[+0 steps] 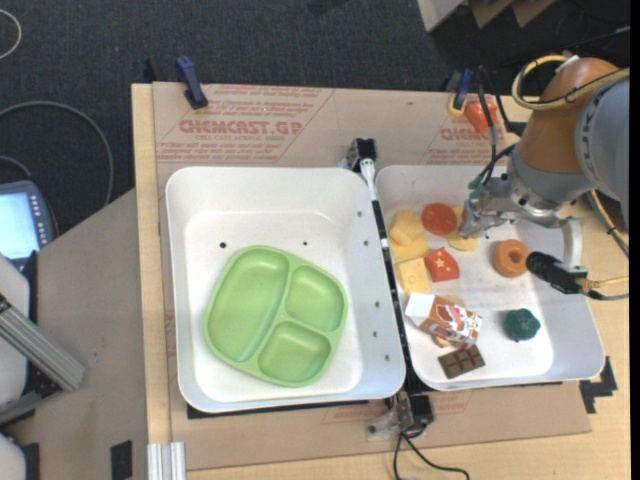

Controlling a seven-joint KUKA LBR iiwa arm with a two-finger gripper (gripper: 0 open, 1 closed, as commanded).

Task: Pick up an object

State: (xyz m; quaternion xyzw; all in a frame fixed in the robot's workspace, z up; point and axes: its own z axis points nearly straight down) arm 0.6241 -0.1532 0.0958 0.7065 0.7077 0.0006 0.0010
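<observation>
Reaching in from the right edge, we see the grey arm with its orange band (560, 118) bent down over the far part of the right shallow white bin (570, 363). The wrist points down and toward the left, and the two-finger gripper (476, 218) hangs low over the bin floor near its back wall. Whether anything sits between its tips we cannot tell, since the wrist body hides them from above.

Just left of the gripper lies a round red tomato-like piece (438, 218), and a small yellow piece (463, 240) shows right below the gripper, close enough that we cannot say if they touch. Left of those sits a pale yellow lump (406, 230), with a yellow wedge (410, 274) beneath it against the bin's left wall. A red block with a star mark (442, 264) lies near the bin's middle, and an orange ring-shaped doughnut (511, 258) lies to the right of it, below the wrist. Nearer the front we see a white and brown printed packet (448, 321), a dark brown chocolate-like square (461, 361) and a dark green crumpled lump (520, 323).

In the left white bin (190, 208) rests a light green plastic plate with three compartments (277, 314), lying flat.
</observation>
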